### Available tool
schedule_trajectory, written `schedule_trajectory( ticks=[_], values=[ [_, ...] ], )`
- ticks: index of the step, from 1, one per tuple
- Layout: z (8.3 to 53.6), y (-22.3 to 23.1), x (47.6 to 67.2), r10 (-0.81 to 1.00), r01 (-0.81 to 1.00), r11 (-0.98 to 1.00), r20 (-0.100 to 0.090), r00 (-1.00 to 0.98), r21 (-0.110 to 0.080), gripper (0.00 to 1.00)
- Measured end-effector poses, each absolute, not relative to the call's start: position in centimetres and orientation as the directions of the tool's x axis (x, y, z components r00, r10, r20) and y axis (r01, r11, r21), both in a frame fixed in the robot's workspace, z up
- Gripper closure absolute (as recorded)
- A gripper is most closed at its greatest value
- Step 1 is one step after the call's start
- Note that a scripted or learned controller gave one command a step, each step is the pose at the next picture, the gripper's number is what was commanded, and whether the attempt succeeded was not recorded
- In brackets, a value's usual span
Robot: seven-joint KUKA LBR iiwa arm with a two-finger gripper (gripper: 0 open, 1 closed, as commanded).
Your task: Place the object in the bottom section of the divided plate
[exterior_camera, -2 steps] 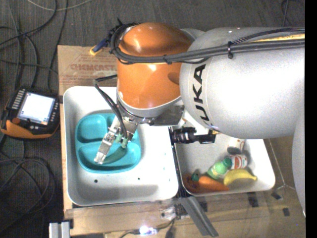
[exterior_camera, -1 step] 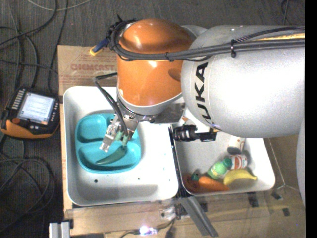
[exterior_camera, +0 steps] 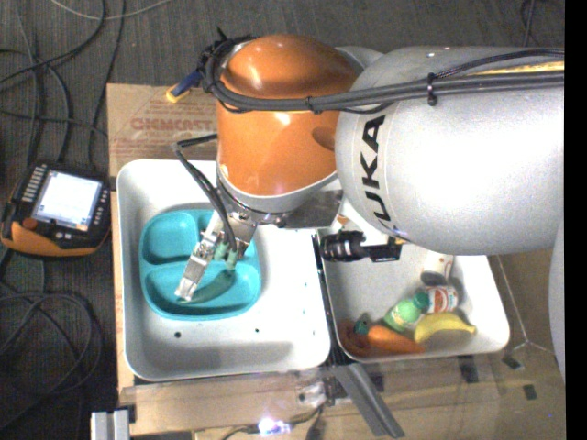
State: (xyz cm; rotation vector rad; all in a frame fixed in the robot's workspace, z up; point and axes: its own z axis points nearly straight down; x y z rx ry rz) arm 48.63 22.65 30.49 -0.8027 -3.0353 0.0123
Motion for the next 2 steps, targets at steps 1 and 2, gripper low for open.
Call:
schedule_trajectory(
  ticks=[1, 2],
  values=[
    [30.49, 22.65, 48.63, 0.494, 0.494, 0.869, 0.0, -0.869, -0.008, 0.0],
    [30.49, 22.65, 48.63, 0.494, 0.494, 0.869, 0.0, -0.869, -0.008, 0.0]
  ],
)
